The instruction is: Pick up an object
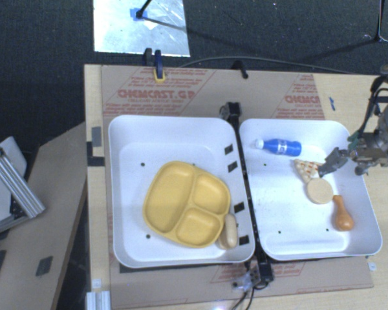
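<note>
At the far left, off my bench, stands a pale side table (58, 173) with a ribbed metal rail (13, 179) lying across it. Next comes the left bin (126, 141), shallow and white. In it lies a yellow plate (186, 204) with three compartments, turned at a slant. Just against the plate's lower right edge rests a small beige bread roll (229, 231), close to the bin's right wall.

Behind the bins the board carries a sheet printed with red letters (156, 94), and a yellow and blue clamp (157, 64) grips its far edge. A row of black clips (234, 166) runs down the seam where the two bins meet.

The right bin (278, 237) holds four things. Near its far wall a blue bottle (280, 147) with a white cap lies on its side. Right of it and nearer sits a tan ridged shell (307, 168), and touching that is a round beige disc (320, 191). Lower right lies a small orange-brown gourd (341, 216), narrow end toward the disc.

My claw (331, 161) reaches in over the bin's right rim, its dark tip just beside the shell and above the disc. Nothing sits between my fingers that I can see, and I cannot tell whether they are spread or pressed together.
</note>
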Controlling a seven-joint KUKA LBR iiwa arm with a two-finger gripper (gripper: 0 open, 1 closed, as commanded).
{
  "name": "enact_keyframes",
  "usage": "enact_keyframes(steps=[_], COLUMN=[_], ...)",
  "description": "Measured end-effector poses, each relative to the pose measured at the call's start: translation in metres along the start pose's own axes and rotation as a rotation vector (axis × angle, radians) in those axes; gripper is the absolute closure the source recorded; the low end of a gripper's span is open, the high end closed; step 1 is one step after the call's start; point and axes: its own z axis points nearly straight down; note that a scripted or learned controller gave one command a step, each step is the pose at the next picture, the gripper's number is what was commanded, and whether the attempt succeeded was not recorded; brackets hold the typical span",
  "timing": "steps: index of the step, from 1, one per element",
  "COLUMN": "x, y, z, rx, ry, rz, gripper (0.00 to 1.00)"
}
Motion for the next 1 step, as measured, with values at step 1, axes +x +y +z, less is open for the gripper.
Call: enact_keyframes(steps=[1], x=[0.0003], y=[0.0018], z=[-0.0052], rx=[-0.011], ry=[-0.002], rz=[-0.003], gripper=[0.00])
